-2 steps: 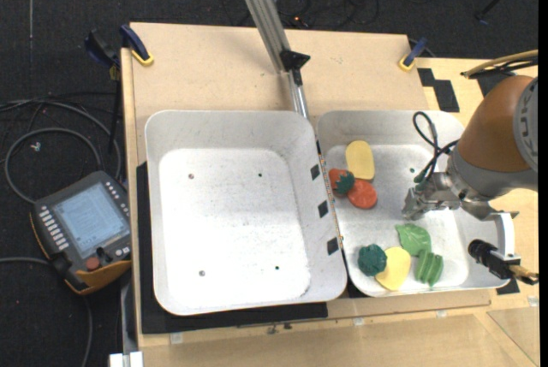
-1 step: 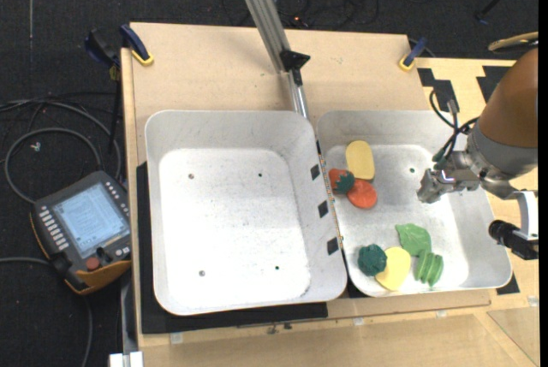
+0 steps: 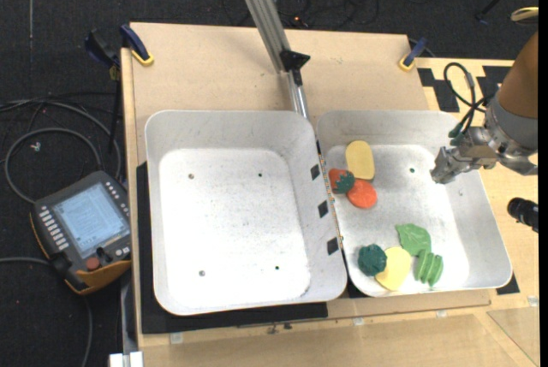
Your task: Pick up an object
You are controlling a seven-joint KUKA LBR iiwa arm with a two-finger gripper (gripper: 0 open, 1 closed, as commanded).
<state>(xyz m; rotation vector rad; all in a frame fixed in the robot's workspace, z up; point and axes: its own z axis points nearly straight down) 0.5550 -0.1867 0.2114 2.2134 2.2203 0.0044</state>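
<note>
Nearest the lens, along the right bin's (image 3: 479, 211) front wall, lay a cluster of small moulded toy foods: a dark green knobbly piece (image 3: 372, 259) touching a pale yellow rounded piece (image 3: 395, 268), with a light green leafy piece (image 3: 414, 238) and a ridged green piece (image 3: 429, 269) just beside. Further back lay an orange-red rounded piece (image 3: 363, 196) touching a small red-and-green item (image 3: 342, 180), and a smooth yellow oval (image 3: 360, 159). Both bins were shallow, white and speckled; the left bin (image 3: 171, 143) matched it. No legible writing was noted. The gripper (image 3: 444, 169) hung over the right bin's back right area, angled down-left, apart from all objects; finger opening could not be determined, and nothing was seen held.
</note>
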